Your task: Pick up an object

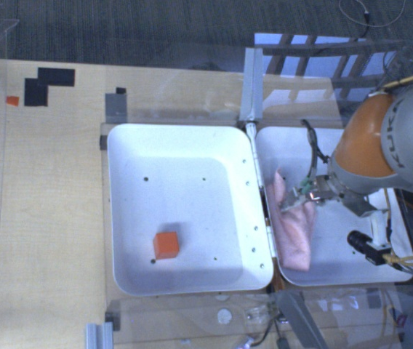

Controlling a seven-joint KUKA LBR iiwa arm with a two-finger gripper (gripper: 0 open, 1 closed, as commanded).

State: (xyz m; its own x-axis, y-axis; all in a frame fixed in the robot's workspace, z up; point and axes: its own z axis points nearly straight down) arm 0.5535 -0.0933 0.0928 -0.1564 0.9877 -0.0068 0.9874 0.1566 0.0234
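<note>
Arm seen lowered into right bin; jaws set over pink cloth lying along bin's 9 o'clock wall, presumably for a grasp. Jaw opening cannot be told. Orange block lies at left bin's 7 o'clock

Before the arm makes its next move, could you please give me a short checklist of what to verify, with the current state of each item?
1. Tool is over the right white bin: ok.
2. Tool is close to the soft pink cloth-like object along that bin's left wall: ok.
3. Pink object is between the tool's fingers: cannot tell.
4. Small orange block rests apart in the left white bin, out of the arm's way: ok.
5. Black cables by the wrist hang free of the pink object: cannot tell.
</note>
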